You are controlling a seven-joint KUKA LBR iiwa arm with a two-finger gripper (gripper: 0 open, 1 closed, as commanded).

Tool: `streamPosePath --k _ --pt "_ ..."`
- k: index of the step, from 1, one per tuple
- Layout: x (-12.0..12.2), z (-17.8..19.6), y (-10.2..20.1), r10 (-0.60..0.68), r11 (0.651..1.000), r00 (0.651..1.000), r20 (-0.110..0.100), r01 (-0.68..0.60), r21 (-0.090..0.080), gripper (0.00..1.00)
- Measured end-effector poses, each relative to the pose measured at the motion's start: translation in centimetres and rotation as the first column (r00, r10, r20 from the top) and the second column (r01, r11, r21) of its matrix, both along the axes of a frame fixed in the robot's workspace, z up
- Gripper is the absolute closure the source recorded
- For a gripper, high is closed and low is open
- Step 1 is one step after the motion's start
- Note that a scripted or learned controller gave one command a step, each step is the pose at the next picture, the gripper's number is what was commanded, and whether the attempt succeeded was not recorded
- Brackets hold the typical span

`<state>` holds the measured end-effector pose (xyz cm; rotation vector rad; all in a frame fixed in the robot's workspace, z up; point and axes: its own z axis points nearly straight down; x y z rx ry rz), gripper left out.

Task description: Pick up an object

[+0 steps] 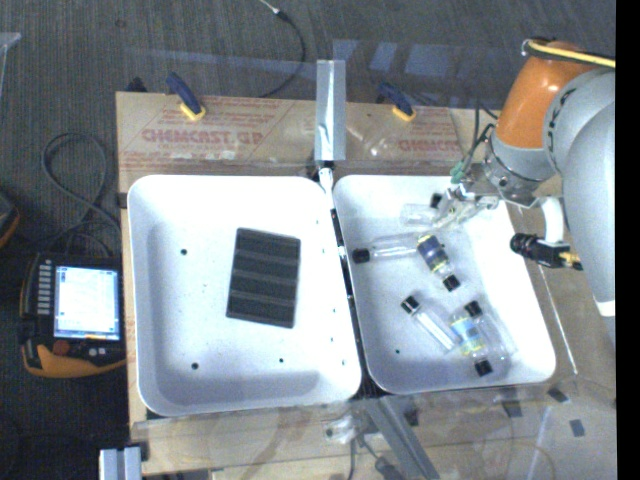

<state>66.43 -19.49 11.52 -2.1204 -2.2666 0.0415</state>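
The right bin [540, 363] serves as the landmark here. The arm [585, 168] reaches in from the right, its orange band [528, 103] above the bin's far right corner, and the gripper [462, 206] hangs low over the bin's far part, toward its right side. Whether it is spread or closed cannot be told; the tip blends with the clear things below it.

Inside the right bin lie several small clear bottles with dark caps. One clear bottle [416, 213] lies just beside the gripper, on its left, near the bin's far wall. A bottle with a dark blue label [433, 253] lies just nearer the camera than the gripper, close under it; whether they touch cannot be told. A long clear tube [385, 251] stretches from that bottle toward the bin's left wall, with a dark cap at its left end. Nearer the front of the bin, well apart from the gripper, lie a slim vial [428, 322] and a bottle with a blue-green label [468, 333], side by side, with a small dark cap [484, 368] by the front wall.

To the left of the right bin, touching it along the shared edge, sits the left bin [160, 368], which holds a flat dark ribbed slab [264, 277] in its middle. Nothing visible sits between the gripper's tips.
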Motion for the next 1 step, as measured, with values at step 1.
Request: streamPosePath --k 1 --pt "0.14 0.14 -0.07 0.0 1.0 1.0 0.007 0.0 -0.004 0.0"
